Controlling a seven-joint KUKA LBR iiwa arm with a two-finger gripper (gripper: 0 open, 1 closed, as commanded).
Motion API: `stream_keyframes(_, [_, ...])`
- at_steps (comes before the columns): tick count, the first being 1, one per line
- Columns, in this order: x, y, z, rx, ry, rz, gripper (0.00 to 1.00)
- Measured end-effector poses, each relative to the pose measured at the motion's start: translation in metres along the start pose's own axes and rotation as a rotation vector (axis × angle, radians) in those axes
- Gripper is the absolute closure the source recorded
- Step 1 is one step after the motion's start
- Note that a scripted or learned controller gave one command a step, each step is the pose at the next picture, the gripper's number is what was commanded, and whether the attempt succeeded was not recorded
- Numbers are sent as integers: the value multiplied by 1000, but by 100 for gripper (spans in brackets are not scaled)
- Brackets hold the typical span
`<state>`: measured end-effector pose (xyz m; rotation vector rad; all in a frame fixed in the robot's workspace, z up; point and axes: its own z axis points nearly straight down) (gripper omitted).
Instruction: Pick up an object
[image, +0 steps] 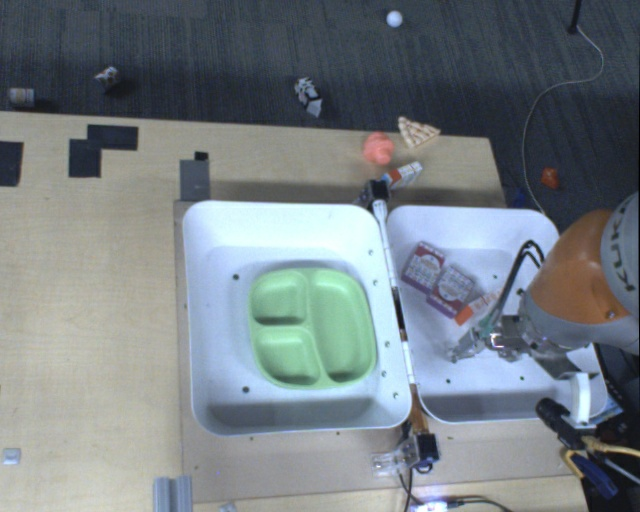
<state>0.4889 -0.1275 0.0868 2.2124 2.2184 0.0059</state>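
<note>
gripper (470, 345) low in the right bin (450, 400), can't tell what the jaws are doing tbh | purple-and-white packet (438, 278) lying flat just on its far side | green divided tray (311, 326) sits in left bin (215, 300)

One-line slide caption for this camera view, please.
Gripper lowered in right bin near a purple packet; green tray in left bin.

We are seeing a green divided tray (312, 326) lying in the left bin (205, 300), filling most of its floor. Beyond the bins, a pink ball (378, 148) is resting on the bench (90, 320) near its far edge, with a tan wedge-shaped piece (418, 131) just beside it. A small white ball (394, 18) is sitting on the dark carpet (220, 50).
</note>
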Motion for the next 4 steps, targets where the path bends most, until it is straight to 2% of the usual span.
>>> stream_keyframes(1, [0, 2, -11, -7, -1, -2, 100])
stream_keyframes(2, [0, 2, -11, -6, -1, -2, 0])
stream_keyframes(3, [1, 4, -22, -10, -1, -5, 100])
stream_keyframes(4, [1, 4, -22, -10, -1, -5, 0])
